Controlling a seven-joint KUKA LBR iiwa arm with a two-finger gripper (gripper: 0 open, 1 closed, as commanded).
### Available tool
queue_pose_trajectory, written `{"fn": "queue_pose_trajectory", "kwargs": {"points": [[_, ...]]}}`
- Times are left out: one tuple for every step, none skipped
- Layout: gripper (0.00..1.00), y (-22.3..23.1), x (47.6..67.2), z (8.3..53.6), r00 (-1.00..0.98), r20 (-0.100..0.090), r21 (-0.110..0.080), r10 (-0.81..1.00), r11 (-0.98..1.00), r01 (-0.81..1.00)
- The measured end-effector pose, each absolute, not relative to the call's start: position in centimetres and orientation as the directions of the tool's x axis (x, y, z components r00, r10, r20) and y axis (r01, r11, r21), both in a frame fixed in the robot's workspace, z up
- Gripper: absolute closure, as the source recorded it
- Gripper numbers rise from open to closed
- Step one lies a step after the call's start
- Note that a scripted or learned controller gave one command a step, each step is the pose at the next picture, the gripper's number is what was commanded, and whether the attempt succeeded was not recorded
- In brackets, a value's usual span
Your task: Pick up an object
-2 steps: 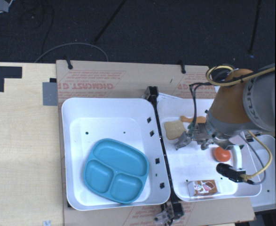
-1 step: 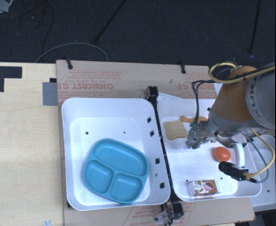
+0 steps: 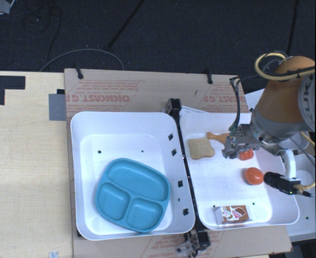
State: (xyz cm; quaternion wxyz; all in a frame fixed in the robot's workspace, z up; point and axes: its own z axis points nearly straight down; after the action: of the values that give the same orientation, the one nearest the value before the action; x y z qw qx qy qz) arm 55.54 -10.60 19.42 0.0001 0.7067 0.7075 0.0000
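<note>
Tool (image 3: 234, 150) low in right bin (image 3: 211, 211), grip state unclear; round red ball (image 3: 253, 176) nearby.

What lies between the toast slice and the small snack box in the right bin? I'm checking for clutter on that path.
In the camera view, only bare white bin floor separates the toast slice from the snack box.

1. Two bins are showing plain white: the left bin (image 3: 88, 144) and the right bin (image 3: 222, 195).
2. A divided plate (image 3: 132, 194) is showing solid light blue.
3. A toast slice (image 3: 201, 149) is showing tan.
4. A round tomato (image 3: 253, 176) is glowing orange-red.
5. At six o'clock in the right bin, a small packet (image 3: 232, 214) is showing brown and white print.
6. The counter (image 3: 23, 160) is showing pale wood.
</note>
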Motion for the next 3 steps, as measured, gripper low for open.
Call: {"fn": "queue_pose_trajectory", "kwargs": {"points": [[1.0, -10.5, 55.0, 23.8, -0.001, 0.0, 0.0, 1.0, 0.001, 1.0], [1.0, -10.6, 55.0, 28.9, -0.001, 0.0, 0.001, 1.0, 0.001, 1.0], [1.0, -5.2, 54.6, 26.7, -0.001, 0.001, -0.004, 1.0, 0.001, 1.0]]}}
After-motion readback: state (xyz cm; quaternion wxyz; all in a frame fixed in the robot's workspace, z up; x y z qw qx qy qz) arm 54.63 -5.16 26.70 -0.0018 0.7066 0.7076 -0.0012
